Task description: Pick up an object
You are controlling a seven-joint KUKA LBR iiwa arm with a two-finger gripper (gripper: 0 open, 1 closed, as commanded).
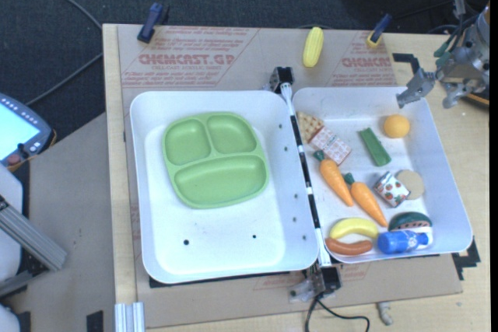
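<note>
The camera view shows the hand (436,85) over the far right corner of the right bin (451,190), released and grasping nothing. The orange ball (396,126), just near-left of it, seems the easiest pick. To do it well, centre above the ball and descend straight, clear of the green block (374,146).

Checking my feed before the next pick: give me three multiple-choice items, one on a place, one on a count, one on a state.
1. Where does the green divided plate lie? A left bin B right bin C bare bench
2. How many carrots lie in the right bin? A one B two C four
3. The gripper is: A over the plate B at the right bin's far right corner, holding nothing C pressing the banana

Key: 1 A, it sits inside the left bin. 2 B, two orange carrots lie side by side. 3 B, nothing sits between its fingers.
</note>
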